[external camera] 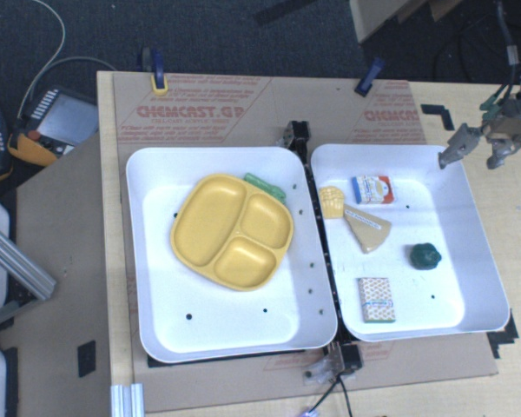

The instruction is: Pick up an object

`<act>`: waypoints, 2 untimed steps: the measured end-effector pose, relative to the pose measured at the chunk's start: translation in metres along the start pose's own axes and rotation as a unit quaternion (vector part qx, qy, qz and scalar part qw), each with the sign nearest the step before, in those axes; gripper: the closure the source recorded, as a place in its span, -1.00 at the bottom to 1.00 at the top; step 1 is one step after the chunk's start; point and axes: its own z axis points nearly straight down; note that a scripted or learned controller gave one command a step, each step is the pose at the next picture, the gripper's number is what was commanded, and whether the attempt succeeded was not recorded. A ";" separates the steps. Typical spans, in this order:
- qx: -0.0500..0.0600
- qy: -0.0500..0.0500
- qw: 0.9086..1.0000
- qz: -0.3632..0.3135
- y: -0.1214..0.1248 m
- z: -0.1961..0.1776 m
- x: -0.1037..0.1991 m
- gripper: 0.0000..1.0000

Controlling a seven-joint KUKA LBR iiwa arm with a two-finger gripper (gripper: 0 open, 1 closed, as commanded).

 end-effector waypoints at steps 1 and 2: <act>-0.005 -0.001 1.000 -0.001 0.002 -0.006 0.000 -1.00; -0.002 0.000 1.000 -0.002 0.003 0.038 0.006 -1.00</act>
